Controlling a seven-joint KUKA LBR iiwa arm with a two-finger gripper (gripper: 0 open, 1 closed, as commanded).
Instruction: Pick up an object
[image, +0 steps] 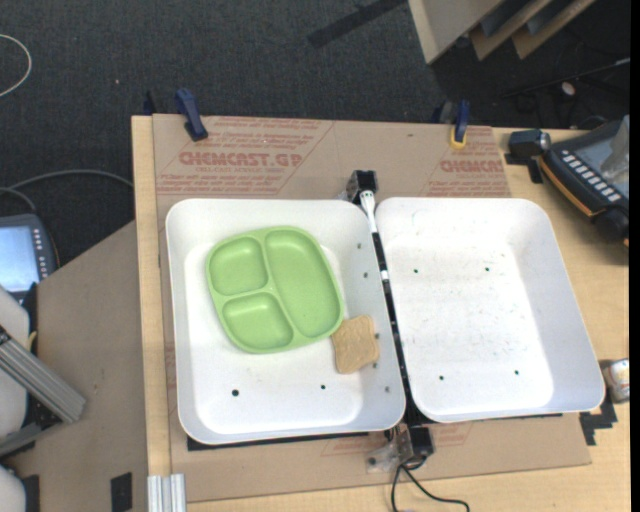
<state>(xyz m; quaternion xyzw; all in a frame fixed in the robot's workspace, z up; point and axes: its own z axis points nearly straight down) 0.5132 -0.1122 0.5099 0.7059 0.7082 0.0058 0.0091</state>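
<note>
"CHEMCAST" cardboard bench (240, 155) under white bins (190, 330).

A small grey rounded piece (620, 377), maybe the arm's, pokes in at the right edge.

Dark carpet floor (250, 60) around bench (160, 300)

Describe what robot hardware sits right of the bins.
A small grey rounded piece pokes in beside the right bin; whether it is the arm's I cannot tell. Farther back lies a dark handheld pendant with orange trim and grey keys.
</note>
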